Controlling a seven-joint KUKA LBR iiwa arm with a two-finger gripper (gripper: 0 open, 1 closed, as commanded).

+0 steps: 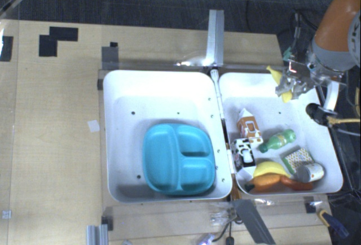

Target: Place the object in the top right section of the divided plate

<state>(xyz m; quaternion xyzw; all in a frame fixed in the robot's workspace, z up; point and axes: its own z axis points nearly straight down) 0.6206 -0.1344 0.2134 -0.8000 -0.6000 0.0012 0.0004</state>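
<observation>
A blue divided plate (179, 158) lies in the left white bin (121, 97), toward its front. Its two smaller sections are on the right side and the large one is on the left. My gripper (290, 86) hangs over the back right corner of the right bin (254, 88), far from the plate. It is shut on a small yellow object (275, 74), which sticks out up-left of the fingers, with another yellow tip below them.
The right bin's front half holds an orange-and-white carton (248, 125), a green bottle (279, 140), a black-and-white item (243, 152), a banana (269, 169), an orange piece (267, 181), a patterned packet (298, 156) and a grey cup (311, 172). A metal post (216, 38) stands behind the bins' divider.
</observation>
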